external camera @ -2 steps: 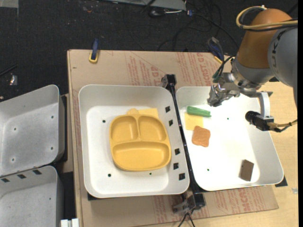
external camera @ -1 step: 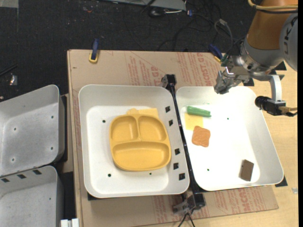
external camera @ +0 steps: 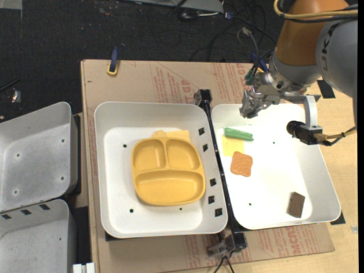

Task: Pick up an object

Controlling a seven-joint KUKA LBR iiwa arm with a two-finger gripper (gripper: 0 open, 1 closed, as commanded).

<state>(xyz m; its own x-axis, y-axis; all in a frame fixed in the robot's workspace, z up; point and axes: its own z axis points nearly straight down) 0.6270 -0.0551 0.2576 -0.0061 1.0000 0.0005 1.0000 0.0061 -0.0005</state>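
Camera view looks down on two white bins: the left bin (external camera: 108,152) carries a yellow tray (external camera: 168,172) near its middle, and the right bin (external camera: 318,169) holds the loose pieces to choose from. A green stick (external camera: 238,133) lies by the divider at the bin's far left, a yellow card (external camera: 230,147) just below it, an orange piece (external camera: 242,164) overlapping the card's lower edge, and a brown block (external camera: 296,204) apart near the front right corner. The gripper (external camera: 250,110) hangs over the bin's far left corner, just above the stick, likely lined up for it. Whether it is spread or pressed together I cannot tell; nothing is visibly pinched. The divider wall crowds the stick and card. The block has the most open floor around it.
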